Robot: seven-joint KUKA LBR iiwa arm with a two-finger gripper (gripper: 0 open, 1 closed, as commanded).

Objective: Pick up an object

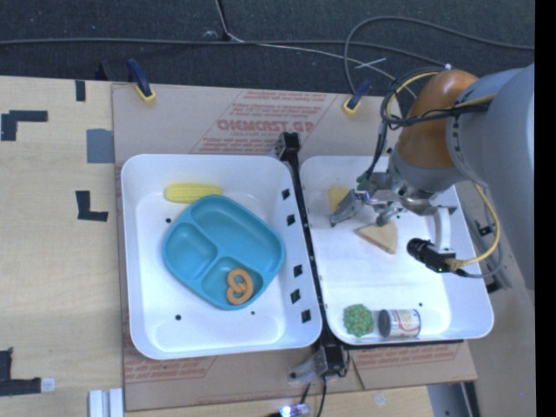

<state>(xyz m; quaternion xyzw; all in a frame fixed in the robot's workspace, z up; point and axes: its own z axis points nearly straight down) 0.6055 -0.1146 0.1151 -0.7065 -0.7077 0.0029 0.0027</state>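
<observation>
My gripper (364,215) hangs low over the upper part of the right bin (469,320). It is open, with one finger (342,213) pointing left and the other (387,217) to the right, and nothing between them. A small yellow piece (336,197) lies just up and left of the left finger. A tan wedge (380,236) lies right below the right finger. A green broccoli head (357,320) and a small can (400,322) on its side rest at the bin's front edge.
The left bin (143,320) holds a blue divided plate (208,241) with a pretzel (238,287) in one compartment, and a yellow corn cob (193,193) behind it. A black divider (300,233) runs between the bins. Cables loop around the wrist at the right.
</observation>
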